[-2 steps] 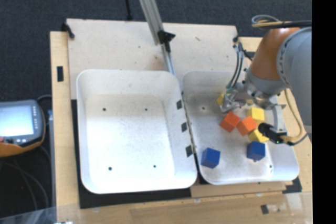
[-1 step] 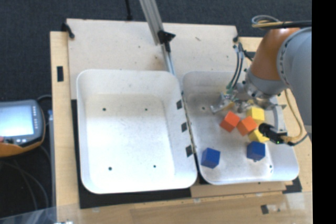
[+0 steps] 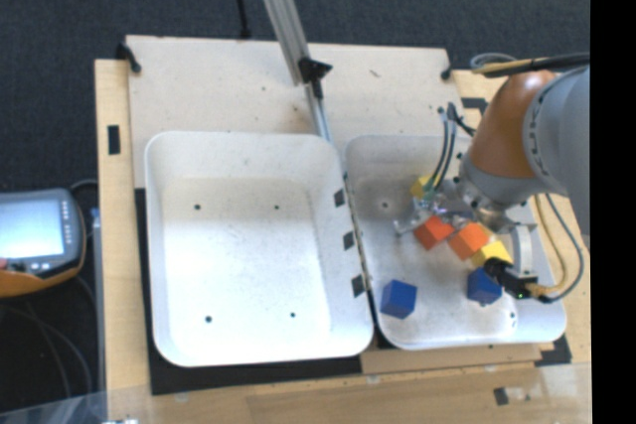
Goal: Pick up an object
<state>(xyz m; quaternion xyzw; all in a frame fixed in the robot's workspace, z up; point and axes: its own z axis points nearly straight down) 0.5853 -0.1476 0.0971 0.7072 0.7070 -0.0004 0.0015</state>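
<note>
Two shallow white bins sit side by side on a wooden bench (image 3: 114, 213). Over the right bin (image 3: 383, 174), the gripper (image 3: 429, 210) hangs low, just above an orange block (image 3: 432, 233); its grip cannot be made out. A blue cube (image 3: 398, 299) lies nearby.
</note>
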